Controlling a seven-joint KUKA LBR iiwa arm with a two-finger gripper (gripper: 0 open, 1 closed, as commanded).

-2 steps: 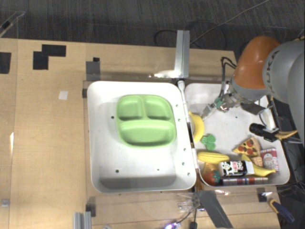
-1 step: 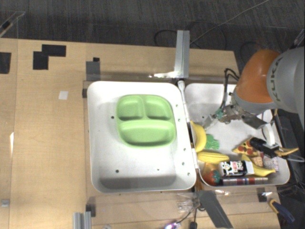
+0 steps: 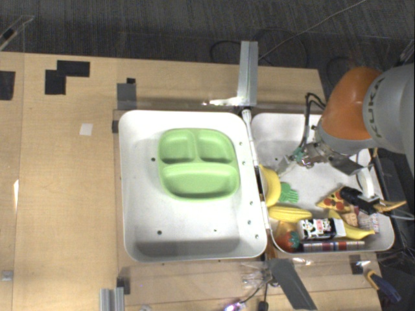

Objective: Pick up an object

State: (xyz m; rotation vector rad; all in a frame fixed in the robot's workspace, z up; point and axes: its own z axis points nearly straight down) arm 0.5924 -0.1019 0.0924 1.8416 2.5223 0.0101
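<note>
From my seat the left bin (image 3: 139,193) carries a green tray (image 3: 196,162), and the right bin (image 3: 275,129) heaps small toys under my gripper (image 3: 305,157), whose grip I cannot tell; I'd take the banana (image 3: 271,185), likely light, smooth plastic, across its middle.

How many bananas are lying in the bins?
3, all in the right bin: one by the left wall, one below it, one near the front right. Clutter may hide others.
</note>
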